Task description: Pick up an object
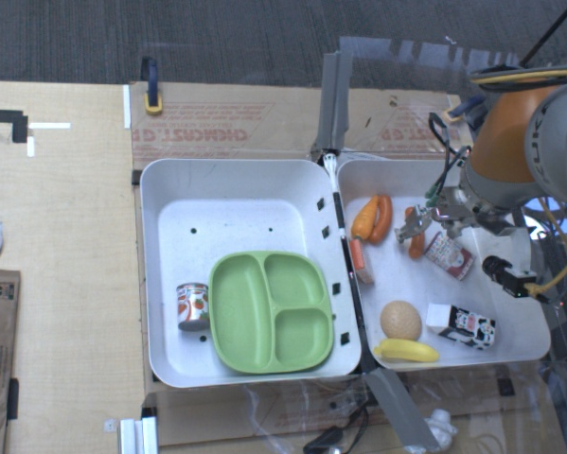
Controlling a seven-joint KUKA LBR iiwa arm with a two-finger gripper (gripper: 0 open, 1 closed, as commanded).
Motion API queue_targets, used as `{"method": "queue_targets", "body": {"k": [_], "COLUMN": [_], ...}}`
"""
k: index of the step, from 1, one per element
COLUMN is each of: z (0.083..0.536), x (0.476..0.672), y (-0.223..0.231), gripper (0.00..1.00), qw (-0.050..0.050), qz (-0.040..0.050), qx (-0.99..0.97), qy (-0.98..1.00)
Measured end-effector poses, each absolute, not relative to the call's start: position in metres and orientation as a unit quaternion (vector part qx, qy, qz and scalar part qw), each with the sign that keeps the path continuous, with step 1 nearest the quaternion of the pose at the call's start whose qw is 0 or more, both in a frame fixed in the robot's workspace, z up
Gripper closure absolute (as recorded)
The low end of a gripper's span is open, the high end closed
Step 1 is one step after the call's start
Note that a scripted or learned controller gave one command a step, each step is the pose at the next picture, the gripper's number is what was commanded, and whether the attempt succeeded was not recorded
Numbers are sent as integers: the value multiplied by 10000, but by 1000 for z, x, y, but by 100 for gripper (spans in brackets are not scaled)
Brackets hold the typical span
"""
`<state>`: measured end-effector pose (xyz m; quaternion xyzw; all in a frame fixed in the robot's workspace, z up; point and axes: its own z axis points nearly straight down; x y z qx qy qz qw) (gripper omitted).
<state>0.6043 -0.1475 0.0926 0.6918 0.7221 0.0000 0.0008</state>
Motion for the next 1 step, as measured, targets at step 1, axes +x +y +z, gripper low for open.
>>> {"method": "queue_targets", "body": {"k": [1], "z": [101], "x": [604], "y": [-148], "gripper": [100], "qw": [2], "qz": [-4], "qx": [6929], "qy": [7210]}}
